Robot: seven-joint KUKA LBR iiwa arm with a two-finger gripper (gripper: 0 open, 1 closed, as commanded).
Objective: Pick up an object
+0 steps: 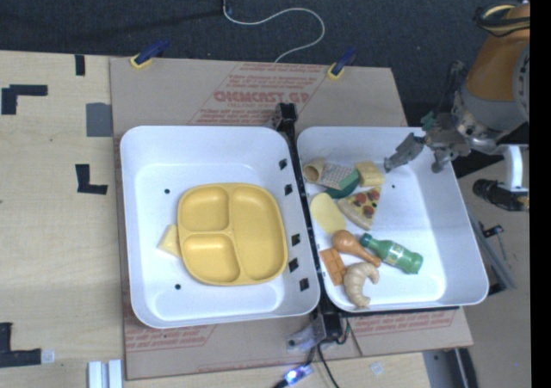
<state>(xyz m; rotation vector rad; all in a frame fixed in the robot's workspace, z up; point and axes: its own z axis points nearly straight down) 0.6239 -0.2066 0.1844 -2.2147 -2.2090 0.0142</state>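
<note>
One fixed camera, high over the bench, looking down at a slant.

From up there it takes in both white bins whole, the left bin (142, 163) and the right bin (448, 240) side by side at mid-frame, with the cardboard sheet (258, 94) under them and the wooden bench top (52, 231) running off to the left. The far edge shows dark floor and a loose white cable (275, 21). The arm (495, 76) comes in at the right edge. It stands far enough back that small items read small.

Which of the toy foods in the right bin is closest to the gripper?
The pale yellow block, at the pile's top right; the gripper hangs just beyond it.
</note>
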